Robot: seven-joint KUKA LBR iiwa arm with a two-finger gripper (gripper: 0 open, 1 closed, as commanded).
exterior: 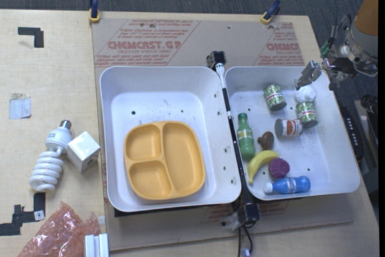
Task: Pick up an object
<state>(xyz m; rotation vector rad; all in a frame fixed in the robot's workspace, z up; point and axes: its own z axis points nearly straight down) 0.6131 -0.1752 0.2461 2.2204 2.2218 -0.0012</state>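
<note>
Up at the far right corner of the right bin point(337, 156), the tool point(313, 74) is hovering over the rim; whether it is spread wide or pinched narrow cannot be told from this angle, and nothing is visibly sitting in it. Just below it, a small white object point(305, 93) is lying inside the bin, touching the top of a green-labelled can point(306, 112). A second green-labelled can point(274, 97) is sitting to the left, apart from the first, and a red-labelled can point(288, 127) is lying on its side just beside the first can. Near the bin's left wall a green bottle point(245, 136) is standing, with a brown lump point(266, 141) beside it. A banana point(260, 164) is curving below these, touching a purple ball point(279, 168), and a blue bottle point(288, 185) is lying along the near wall.

In the left bin point(114, 99), a yellow divided tray point(163, 159) is resting flat. On the counter point(48, 87) to the left, a spiral light bulb point(49, 159) is lying next to a white cube point(83, 150), with a red mesh bag point(57, 232) near the front edge.
</note>
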